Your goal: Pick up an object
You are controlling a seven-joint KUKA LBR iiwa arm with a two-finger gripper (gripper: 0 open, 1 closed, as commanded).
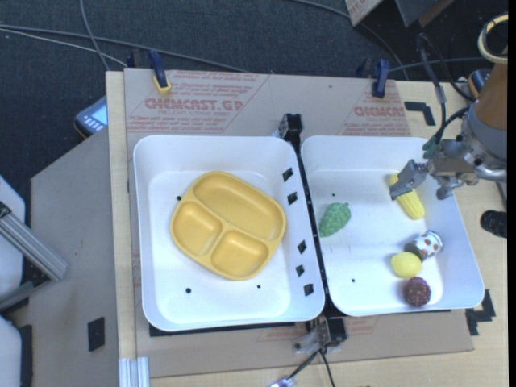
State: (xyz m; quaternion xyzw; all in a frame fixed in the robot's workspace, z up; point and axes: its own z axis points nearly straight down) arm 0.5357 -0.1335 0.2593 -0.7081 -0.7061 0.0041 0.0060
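The two-finger gripper (427, 182) hangs over the far right part of the right white bin (367, 297), fingers spread apart, one at each end of the yellow toy corn cob (409, 201). Nothing is clamped. Judged step: approach to grasp. Next move calls for descent onto the cob, then closure. A green plastic grape bunch (334, 218) lies left, well apart.

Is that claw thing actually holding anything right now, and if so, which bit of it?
It cannot be told. The claw sits right at the upper end of the yellow corn in the right bin, but a grip between its fingers isn't clear.
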